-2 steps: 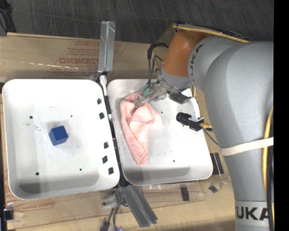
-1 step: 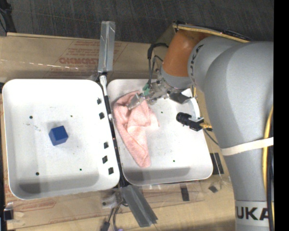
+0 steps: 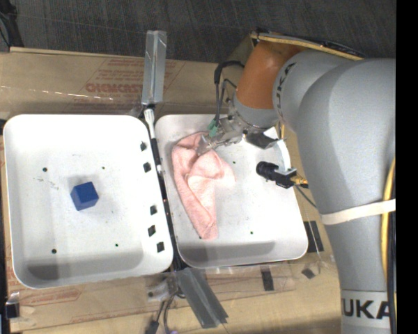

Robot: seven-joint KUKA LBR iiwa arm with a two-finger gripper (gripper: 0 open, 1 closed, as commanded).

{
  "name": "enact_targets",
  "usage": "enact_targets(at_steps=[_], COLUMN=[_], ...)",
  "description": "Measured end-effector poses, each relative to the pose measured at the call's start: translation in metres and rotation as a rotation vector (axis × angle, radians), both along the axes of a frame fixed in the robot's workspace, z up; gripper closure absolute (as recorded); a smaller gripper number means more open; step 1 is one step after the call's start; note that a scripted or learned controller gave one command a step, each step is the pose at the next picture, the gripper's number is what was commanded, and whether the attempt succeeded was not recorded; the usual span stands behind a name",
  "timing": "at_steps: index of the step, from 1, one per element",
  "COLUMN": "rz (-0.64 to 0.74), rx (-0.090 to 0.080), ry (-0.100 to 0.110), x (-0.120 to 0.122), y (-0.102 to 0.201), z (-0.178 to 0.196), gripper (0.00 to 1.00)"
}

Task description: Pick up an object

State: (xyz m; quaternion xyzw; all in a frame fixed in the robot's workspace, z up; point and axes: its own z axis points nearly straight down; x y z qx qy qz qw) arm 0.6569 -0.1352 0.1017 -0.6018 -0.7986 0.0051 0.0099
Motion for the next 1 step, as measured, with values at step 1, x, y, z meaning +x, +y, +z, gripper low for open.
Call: enact_targets(at_steps=[1], rz=[0.091], rx=[-0.003], ry=[-0.022], x=[0.0001], y=[0.0654], z=[0.1596], gripper=[1.00])
